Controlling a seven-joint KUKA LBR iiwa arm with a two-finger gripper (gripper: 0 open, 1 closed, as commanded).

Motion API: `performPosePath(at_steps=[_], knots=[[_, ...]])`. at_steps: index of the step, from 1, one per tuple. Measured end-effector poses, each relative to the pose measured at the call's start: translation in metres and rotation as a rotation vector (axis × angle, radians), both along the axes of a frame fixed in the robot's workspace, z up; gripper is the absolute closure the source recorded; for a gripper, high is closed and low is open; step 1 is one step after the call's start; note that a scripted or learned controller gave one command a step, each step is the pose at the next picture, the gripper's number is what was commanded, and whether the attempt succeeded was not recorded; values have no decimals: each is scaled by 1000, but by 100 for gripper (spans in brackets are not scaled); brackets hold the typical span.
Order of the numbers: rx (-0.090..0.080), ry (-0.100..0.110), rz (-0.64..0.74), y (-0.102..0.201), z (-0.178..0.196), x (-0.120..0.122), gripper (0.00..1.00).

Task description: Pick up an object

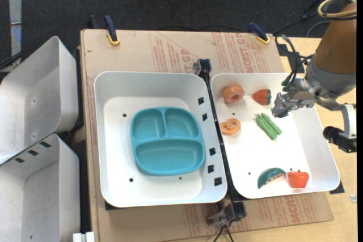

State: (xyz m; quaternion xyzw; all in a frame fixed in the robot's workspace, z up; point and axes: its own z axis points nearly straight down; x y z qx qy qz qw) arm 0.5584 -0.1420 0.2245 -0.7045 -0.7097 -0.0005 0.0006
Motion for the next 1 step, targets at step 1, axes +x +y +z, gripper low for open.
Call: performPosePath(at_steps=[1], knots=[[0, 0, 0, 43, 0, 6, 100]])
